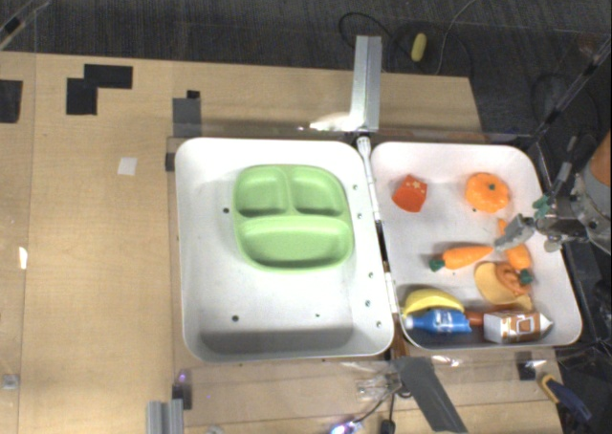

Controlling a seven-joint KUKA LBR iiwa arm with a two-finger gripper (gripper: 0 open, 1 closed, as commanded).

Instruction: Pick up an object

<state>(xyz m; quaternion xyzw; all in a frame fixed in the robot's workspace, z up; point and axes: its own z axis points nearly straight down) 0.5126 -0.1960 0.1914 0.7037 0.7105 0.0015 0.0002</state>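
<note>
The right bin [449, 157] holds several toy foods. A red piece [409, 194] and a round orange fruit [488, 192] lie toward its back. A carrot [462, 256] lies mid-bin, with a small orange piece [519, 259] and a tan piece [499, 281] beside it. Along the front wall lie a yellow banana [431, 302], a blue bottle [441, 324] and a white and brown bottle [517, 327]. My gripper [533, 235] hangs at the bin's right side, just above the small orange piece, open, with nothing between its fingers.
The left bin [206, 308] bears a green divided plate [291, 215] near its middle. A metal post [367, 78] rises behind the seam between the two bins. Wooden bench surface stretches to the left. Cables run at the far right.
</note>
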